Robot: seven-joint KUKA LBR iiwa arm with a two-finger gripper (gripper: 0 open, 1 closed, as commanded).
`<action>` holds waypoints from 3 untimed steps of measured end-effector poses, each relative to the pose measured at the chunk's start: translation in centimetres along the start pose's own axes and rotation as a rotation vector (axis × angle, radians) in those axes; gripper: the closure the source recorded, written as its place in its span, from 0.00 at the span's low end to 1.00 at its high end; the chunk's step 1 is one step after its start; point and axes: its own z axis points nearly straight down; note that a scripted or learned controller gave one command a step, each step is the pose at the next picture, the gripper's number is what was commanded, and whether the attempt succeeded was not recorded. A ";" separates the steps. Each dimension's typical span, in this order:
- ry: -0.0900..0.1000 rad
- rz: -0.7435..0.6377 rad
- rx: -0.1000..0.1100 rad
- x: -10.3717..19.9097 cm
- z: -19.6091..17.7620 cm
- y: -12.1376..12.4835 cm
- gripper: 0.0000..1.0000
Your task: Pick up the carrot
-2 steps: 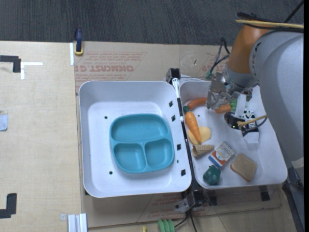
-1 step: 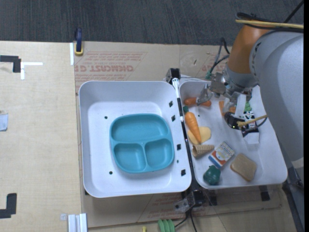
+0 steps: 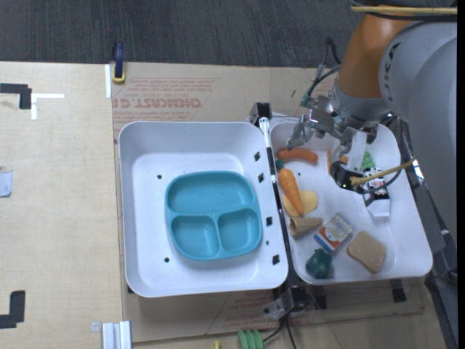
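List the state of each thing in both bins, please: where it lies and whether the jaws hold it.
carrot: lying loose in the right bin, near its left wall
gripper: above the right bin's far end
blue tray: flat in the left bin
bread slice: lying in the right bin
broccoli: lying in the right bin

Light wood desk [image 3: 58, 217]. A cardboard sheet [image 3: 167, 97] with red print lies flat on it, far centre. On the cardboard, two shallow white bins touch side by side: left bin [image 3: 134, 217], right bin [image 3: 410, 260]. Black brackets [image 3: 18, 93] sit on the desk's far left and near left. A yellow-and-blue clamp [image 3: 118, 64] is at the far edge. A green item [image 3: 251, 338] lies at the near edge, unclear what.
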 end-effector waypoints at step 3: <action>-0.001 0.052 0.003 0.4 0.1 -5.2 0.00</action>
